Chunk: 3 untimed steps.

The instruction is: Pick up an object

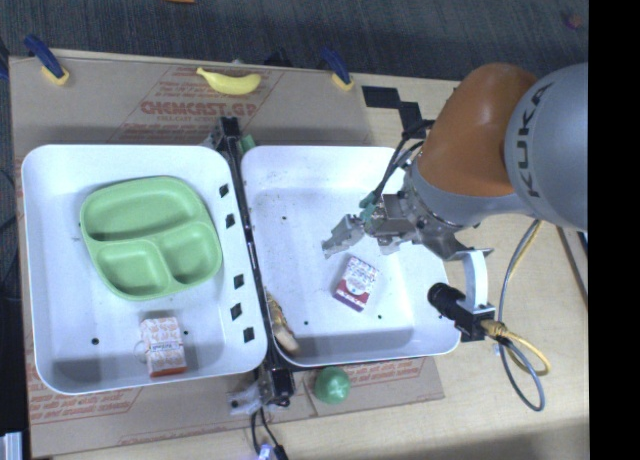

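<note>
Gripper (342, 236) is seen low over the right bin (300, 348), fingertips aimed toward the bin's left; whether the jaws are spread or pressed together cannot be told at this resolution. Nothing is seen pinched between them. Nearest target is judged to be the small red-and-white packet (356, 282), lying flat on the bin floor just below-right of the tips, near but apart. Its long axis is tilted slightly off the view's vertical. A short shift toward it and a descent would be needed.
</note>
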Each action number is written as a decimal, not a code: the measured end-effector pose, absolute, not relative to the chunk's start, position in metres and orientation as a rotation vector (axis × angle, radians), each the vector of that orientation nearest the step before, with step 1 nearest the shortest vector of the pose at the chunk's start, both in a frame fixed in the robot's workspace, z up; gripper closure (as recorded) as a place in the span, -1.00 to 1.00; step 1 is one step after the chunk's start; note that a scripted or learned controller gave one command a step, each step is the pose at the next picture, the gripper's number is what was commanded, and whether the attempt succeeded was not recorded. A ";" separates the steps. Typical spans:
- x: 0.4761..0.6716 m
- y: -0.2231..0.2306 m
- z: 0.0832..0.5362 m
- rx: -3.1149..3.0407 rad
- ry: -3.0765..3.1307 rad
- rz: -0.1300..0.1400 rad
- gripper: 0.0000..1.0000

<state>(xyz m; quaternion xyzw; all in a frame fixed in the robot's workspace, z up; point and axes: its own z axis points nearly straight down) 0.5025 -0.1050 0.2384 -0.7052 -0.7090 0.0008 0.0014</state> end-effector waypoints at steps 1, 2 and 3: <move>0.560 -0.188 0.092 -2.217 -2.226 0.005 -1.00; 0.622 -0.106 0.092 -2.210 -2.230 0.002 -1.00; 0.621 -0.107 0.102 -2.208 -2.231 0.005 1.00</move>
